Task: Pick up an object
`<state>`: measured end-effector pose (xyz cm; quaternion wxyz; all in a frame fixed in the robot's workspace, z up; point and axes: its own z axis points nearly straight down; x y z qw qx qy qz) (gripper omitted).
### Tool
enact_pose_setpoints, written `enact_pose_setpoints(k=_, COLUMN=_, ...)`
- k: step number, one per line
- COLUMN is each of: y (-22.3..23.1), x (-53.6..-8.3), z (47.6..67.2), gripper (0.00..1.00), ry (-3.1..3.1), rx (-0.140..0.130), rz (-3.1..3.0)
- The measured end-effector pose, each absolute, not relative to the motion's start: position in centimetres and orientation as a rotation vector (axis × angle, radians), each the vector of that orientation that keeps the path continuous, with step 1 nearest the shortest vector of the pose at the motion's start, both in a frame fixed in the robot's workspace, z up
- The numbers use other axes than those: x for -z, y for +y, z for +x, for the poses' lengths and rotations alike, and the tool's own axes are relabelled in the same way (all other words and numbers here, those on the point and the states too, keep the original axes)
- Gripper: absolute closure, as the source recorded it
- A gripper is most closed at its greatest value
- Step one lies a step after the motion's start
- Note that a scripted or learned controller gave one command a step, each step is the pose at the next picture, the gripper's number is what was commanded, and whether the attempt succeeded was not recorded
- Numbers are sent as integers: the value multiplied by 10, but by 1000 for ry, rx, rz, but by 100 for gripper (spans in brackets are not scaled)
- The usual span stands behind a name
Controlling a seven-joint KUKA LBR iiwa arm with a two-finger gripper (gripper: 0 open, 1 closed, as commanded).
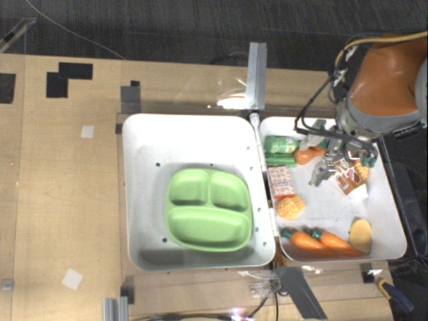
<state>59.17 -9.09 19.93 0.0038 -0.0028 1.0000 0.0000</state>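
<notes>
Objects fill the right bin (394, 212): a green packet (279, 144) at the top left, a small orange piece (306, 156) beside it, a pink-patterned packet (279, 179), an orange round item (289, 207), two carrots (319, 241) along the near edge, a yellow potato-like item (360, 233) and a brown snack packet (350, 174). We see the gripper (324, 172) hanging low over the bin between the orange piece and the snack packet, its fingers spread with nothing between them. In the left bin (144, 146) we see a green divided tray (208, 209).

No legible text or labels anywhere.
</notes>
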Motion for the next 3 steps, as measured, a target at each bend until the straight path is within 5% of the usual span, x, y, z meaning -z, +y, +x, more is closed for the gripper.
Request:
enact_pose_setpoints(k=1, y=-178, x=-91, z=569, gripper=0, ry=3101, rx=4, rz=-439)
enact_pose_setpoints(k=2, y=-134, x=-90, z=591, gripper=0, ry=3104, rx=4, rz=-374)
enact_pose_setpoints(k=3, y=-183, x=-88, z=644, gripper=0, ry=3099, rx=5, rz=-441)
